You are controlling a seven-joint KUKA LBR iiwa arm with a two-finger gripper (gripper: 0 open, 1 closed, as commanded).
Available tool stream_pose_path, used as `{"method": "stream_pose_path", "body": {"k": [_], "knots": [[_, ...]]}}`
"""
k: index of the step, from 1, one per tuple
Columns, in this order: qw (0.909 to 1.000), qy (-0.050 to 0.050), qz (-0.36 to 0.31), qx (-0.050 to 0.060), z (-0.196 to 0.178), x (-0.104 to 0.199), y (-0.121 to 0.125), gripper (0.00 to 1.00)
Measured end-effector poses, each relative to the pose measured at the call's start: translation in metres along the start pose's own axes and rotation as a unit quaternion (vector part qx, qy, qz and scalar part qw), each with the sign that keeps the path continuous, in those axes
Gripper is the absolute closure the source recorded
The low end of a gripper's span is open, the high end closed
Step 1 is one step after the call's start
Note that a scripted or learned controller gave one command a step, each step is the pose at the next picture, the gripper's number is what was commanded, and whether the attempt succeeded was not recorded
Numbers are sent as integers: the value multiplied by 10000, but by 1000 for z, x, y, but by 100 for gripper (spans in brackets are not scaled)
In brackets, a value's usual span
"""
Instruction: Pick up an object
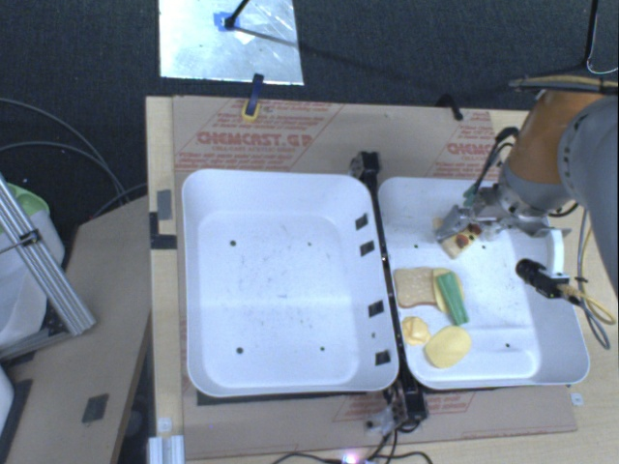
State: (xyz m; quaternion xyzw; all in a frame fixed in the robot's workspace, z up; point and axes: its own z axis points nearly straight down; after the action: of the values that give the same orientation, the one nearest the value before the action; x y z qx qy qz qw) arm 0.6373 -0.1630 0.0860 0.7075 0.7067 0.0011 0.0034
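1. The right bin (556,356) held a cluster of play-food pieces at its near left: a tan bread-like slice (414,286), a green stick (451,298) lying across its right edge, a small yellow piece (416,332) below, and a larger yellow oval piece (448,347) just beside that.
2. A small tan-and-red object (458,243) sat further back in the same bin, right under the claw (456,228).
3. The claw hung low at that object; whether its fingers were spread or closed around anything could not be told from the view.
4. The grey arm (571,153) with its orange band crossed the bin's far right corner, with a black cable fitting (537,276) lying over the bin's right side.
5. The left bin (280,288) showed bare white floor with faint speckles.
6. Both bins rested on a printed cardboard sheet (256,133) on the worktop (97,298); beyond lay dark carpet (77,27) with a shiny metal plate (229,27).
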Motion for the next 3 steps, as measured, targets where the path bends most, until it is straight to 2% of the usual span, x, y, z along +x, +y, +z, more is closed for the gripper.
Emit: {"method": "stream_pose_path", "body": {"k": [1,3], "knots": [[9998,87,-24,158,2,-36,29,0],[9998,96,-46,158,4,-37,29,0]]}}
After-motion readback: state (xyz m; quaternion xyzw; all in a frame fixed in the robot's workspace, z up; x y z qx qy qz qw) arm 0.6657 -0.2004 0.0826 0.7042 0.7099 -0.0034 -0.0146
